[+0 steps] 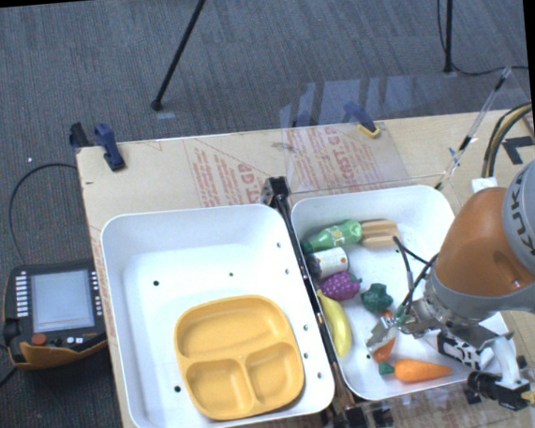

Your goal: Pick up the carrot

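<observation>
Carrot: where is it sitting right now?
The carrot lies flat in the right bin, at its near edge toward the right corner. It is just below the arm's wrist, with a small orange piece to its left.

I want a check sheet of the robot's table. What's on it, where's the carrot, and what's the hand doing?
Surface: bench bearing two white bins; the left bin holds a yellow tray.
Job's things: carrot lies at the right bin's near edge, untouched.
Clutter: banana, grapes, can, green bottle, other toy food.
Hand: hand sits low above the carrot; open or shut unclear.
Cables: cables at the right.
Surroundings: handheld controller on the floor, tripod legs.
</observation>
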Tool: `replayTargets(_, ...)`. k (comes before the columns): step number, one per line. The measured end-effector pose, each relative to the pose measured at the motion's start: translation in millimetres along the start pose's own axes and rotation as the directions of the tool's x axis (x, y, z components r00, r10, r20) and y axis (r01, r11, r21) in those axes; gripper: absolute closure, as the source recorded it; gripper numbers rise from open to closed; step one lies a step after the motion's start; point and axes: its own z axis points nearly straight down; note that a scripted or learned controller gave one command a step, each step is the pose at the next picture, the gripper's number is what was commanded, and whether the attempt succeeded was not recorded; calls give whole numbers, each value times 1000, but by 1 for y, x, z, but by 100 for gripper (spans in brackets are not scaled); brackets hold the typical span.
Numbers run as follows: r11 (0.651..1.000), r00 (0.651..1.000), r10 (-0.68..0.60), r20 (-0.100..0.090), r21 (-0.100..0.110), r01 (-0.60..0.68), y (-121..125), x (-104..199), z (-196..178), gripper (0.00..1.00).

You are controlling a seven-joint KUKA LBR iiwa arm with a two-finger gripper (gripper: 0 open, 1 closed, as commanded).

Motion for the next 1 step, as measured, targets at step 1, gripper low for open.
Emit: replayTargets(1, 1000, 1000, 12, -4, 4, -12, -1, -1, -8, 100)
